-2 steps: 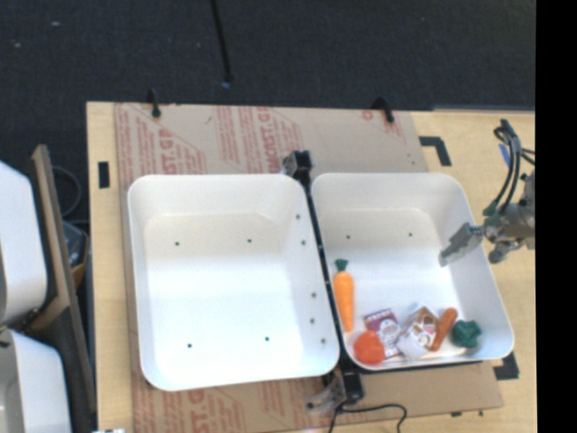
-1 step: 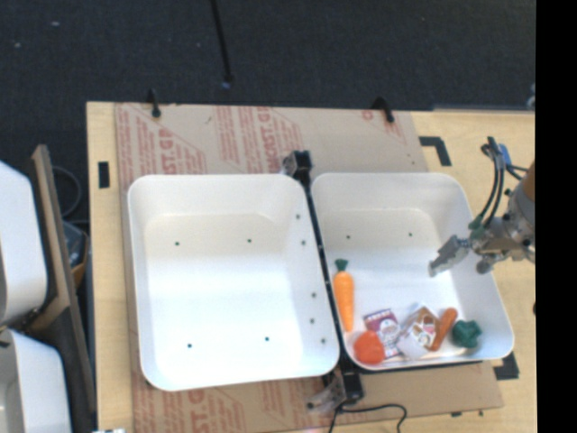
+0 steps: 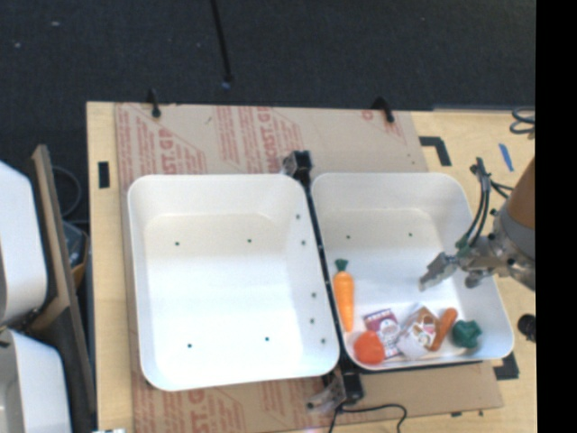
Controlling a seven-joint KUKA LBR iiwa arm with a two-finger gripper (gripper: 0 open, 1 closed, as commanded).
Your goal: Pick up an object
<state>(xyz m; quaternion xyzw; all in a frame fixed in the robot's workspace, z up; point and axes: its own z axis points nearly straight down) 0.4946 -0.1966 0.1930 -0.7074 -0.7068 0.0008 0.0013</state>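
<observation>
The right bin (image 3: pixel 388 197) holds several small objects along its front edge. A toy carrot (image 3: pixel 343 294) lies by the bin's left wall. A red ball (image 3: pixel 369 348) sits at the front, with a white and red packet (image 3: pixel 382 322) beside it. Further right lie a crumpled white wrapper (image 3: pixel 415 338), an orange piece (image 3: pixel 443 325) and a dark green object (image 3: pixel 466 334). My gripper (image 3: pixel 448 280) hangs over the right side of this bin, above and behind the orange piece. Its fingers are spread open with nothing between them.
The left bin (image 3: pixel 225 282) stands next to the right one, joined by a black divider clip (image 3: pixel 298 163). Both rest on a cardboard sheet (image 3: pixel 225 142) on the wooden bench. White equipment (image 3: pixel 18 242) stands at the far left.
</observation>
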